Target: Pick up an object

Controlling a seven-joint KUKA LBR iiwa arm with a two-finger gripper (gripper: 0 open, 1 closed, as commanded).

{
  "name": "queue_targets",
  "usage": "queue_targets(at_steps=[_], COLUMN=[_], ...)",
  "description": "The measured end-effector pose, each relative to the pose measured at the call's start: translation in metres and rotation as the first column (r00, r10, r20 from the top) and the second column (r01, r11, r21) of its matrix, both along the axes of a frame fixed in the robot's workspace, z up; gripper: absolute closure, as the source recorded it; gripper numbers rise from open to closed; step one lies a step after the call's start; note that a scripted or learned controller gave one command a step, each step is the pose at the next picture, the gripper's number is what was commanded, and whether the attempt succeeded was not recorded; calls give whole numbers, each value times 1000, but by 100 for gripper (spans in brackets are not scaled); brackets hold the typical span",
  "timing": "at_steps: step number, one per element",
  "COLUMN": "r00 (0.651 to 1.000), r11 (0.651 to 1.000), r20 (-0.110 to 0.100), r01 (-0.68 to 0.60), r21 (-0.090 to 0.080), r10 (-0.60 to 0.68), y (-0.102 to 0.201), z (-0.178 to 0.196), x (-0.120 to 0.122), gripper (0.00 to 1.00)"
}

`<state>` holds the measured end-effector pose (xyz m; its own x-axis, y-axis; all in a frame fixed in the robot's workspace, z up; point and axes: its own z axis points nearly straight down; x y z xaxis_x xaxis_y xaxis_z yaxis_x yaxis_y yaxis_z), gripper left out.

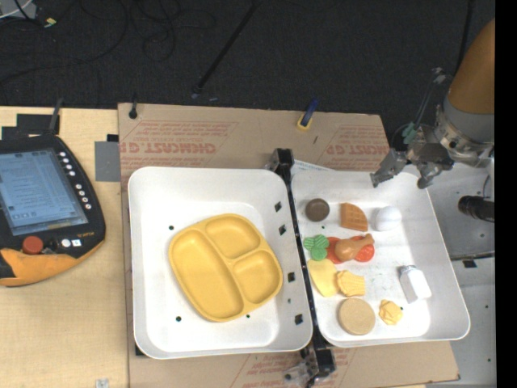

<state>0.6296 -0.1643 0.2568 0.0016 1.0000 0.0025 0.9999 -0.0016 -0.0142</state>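
My gripper [404, 174] hangs above the far right edge of the right bin [440, 241], open, with its two dark fingers spread and nothing between them. Below it in that bin lie several toy foods: a brown ball [317, 209], an orange wedge [353, 216], a white ball [388, 217], a green piece [316, 244], an orange-and-red piece [354, 249], yellow cheese-like pieces [335, 281], a tan disc [356, 316], a small yellow piece [390, 311] and a white-grey block [414, 283].
The left bin [153, 217] holds a yellow sectioned plate [224, 265]. A teach pendant [44, 208] lies on the bench at far left. Cardboard [242, 136] lies under both bins. A blue-yellow clip [307, 116] sits at the cardboard's far edge.
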Motion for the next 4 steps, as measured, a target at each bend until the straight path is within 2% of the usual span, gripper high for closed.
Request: queue_targets(at_steps=[1, 2, 4], r00=[1000, 1000, 1000], r11=[1000, 1000, 1000], r20=[14, 9, 8], r01=[-2, -1, -3], r21=[-3, -1, -1], r10=[2, 1, 3], y=[0, 8, 18], z=[9, -43, -162], x=[2, 6, -9], gripper=[0, 0, 0])
